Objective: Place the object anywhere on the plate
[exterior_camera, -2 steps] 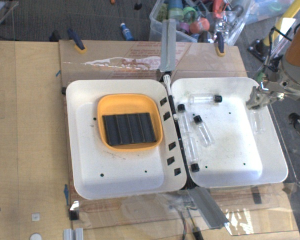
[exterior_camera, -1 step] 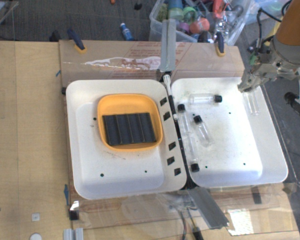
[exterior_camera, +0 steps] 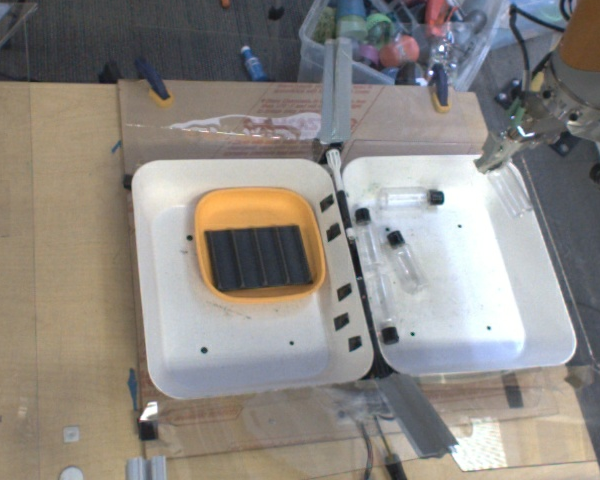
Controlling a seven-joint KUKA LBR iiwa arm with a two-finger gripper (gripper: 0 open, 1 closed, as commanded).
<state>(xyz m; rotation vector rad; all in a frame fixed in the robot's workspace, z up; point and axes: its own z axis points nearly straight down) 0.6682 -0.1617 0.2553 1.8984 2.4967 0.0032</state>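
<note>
- Two glossy white bins [exterior_camera: 170, 358] sit side by side, rounded at the corners.
- A smooth orange plate [exterior_camera: 210, 211] lies in the left bin; a ribbed black slab [exterior_camera: 259, 257] rests on it.
- Clear, black-capped vials [exterior_camera: 408, 198] lie scattered in the right bin.
- The gripper [exterior_camera: 497, 155] hangs over the right bin's far corner; whether it is wide or narrow I cannot tell.

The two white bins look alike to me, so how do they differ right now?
The left bin holds an orange plate with a dark ridged block on it; the right bin holds small clear vials with black caps, lying scattered. The gripper hovers at the right bin's far corner. Both are shallow and white.
</note>
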